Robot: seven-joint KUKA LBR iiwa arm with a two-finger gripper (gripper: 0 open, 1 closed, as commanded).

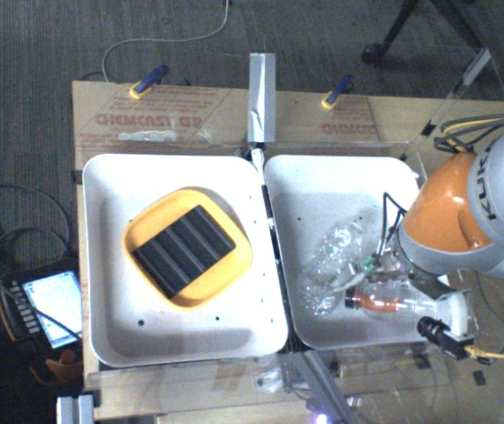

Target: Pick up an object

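A yellow pad-like object with a black ribbed top [188, 247] lies tilted in the middle of the left bin [101, 325]. In the right bin [322, 184], a crumpled clear plastic wrapper [335, 254] lies left of centre. A clear bottle with an orange-red inside [384, 304] lies on its side near the front right. My gripper [382, 265] reaches down under the orange-banded wrist [446, 215], right beside the wrapper and just above the bottle. The wrist hides most of it.
The ridge where the two bins meet [269, 237] runs down the middle. Blue and yellow clamps [148, 80] [337, 91] sit on the cardboard behind the bins. A metal post [261, 95] stands at the back centre. Cables and a black connector [441, 336] hang by the right bin's front corner.
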